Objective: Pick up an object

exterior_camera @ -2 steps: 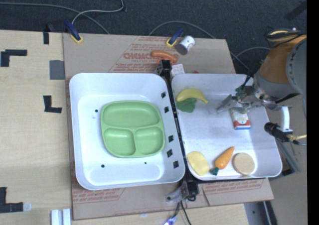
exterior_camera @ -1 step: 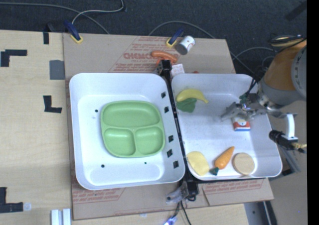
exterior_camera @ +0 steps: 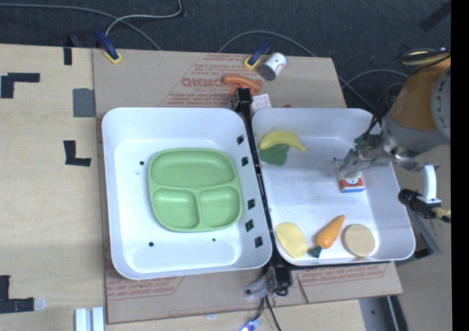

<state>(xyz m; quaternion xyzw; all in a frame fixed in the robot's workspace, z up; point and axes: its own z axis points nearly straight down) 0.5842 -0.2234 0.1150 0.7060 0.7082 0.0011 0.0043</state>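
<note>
My gripper [exterior_camera: 350,167] hangs low over the right part of the right bin [exterior_camera: 322,198], reaching in from the right. Directly below its tip lies a small red, white and blue box [exterior_camera: 352,185]. A yellow banana [exterior_camera: 282,140] rests on a green leafy piece [exterior_camera: 274,154] near the bin's upper left. Along the bin's front edge lie a pale yellow piece [exterior_camera: 291,239], an orange carrot [exterior_camera: 330,231] and a tan round biscuit [exterior_camera: 359,240].
The left bin [exterior_camera: 124,190] holds a green divided plate [exterior_camera: 195,189]. Clips join the two bins along their shared wall [exterior_camera: 253,176]. An orange sausage-shaped toy [exterior_camera: 242,81] and a small can [exterior_camera: 272,66] lie on the cardboard behind the bins.
</note>
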